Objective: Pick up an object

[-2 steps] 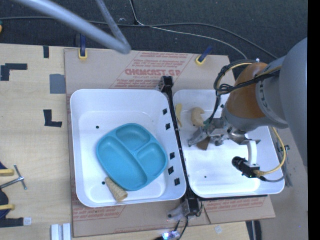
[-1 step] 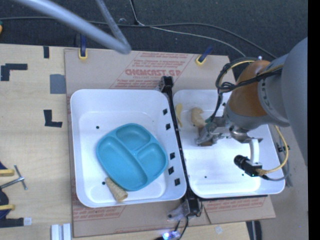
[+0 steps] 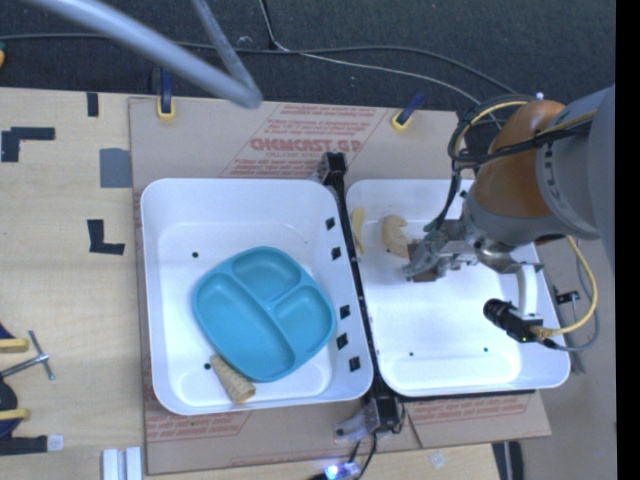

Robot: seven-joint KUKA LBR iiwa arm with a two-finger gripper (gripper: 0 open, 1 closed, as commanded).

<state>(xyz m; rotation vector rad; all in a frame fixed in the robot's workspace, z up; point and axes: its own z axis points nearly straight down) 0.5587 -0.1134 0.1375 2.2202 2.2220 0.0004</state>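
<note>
Reaching into the right bin (image 3: 500, 363), the hand (image 3: 425, 264) sits low near that bin's ten o'clock corner, just beside a tan chunk (image 3: 396, 234). Whether it is open or closed, I cannot tell. This looks like the approach step, nothing visibly gripped. Next it likely needs to centre over the chunk and close. In the left bin (image 3: 165, 228) lie a blue plate (image 3: 263, 311) and, at six o'clock, a cork-like roll (image 3: 232, 378).
</note>
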